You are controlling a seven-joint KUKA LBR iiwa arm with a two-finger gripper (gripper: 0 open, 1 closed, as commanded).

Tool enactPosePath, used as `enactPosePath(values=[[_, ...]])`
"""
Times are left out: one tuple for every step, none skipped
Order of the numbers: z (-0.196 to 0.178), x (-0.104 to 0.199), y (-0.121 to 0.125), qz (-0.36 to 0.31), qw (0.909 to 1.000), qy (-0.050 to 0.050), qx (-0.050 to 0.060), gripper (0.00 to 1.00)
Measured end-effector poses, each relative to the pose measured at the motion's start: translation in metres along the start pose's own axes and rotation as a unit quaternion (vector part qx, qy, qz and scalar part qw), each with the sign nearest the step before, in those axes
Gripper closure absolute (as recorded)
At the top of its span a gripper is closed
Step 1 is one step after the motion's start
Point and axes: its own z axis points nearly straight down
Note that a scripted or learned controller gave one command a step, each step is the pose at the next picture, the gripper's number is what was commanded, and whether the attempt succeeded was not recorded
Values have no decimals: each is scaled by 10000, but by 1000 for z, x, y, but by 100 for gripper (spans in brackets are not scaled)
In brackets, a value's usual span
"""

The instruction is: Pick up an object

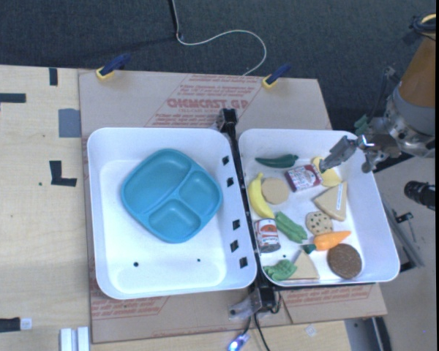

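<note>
a small yellow piece [329, 175] lies just under the tool [355, 154].

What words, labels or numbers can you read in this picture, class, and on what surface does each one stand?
"CHEMCAST GP": red print, seen upside down, on the brown cardboard sheet under the two white bins.
Smaller red lines beside that print: too blurred to read.
Label on the small red and white can in the right white bin: too small to read.
Red and white packet in that bin: print unreadable.
</note>
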Motion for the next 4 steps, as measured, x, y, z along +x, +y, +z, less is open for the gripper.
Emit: enactPosePath(values=[[-36,39,-47,-15,10000,7,-6,0],[-41,38,-45,-14,10000,3,26,100],[34,93,-55,-20,10000,14,44,100],[50,169,-67,-35,10000,8,23,100]])
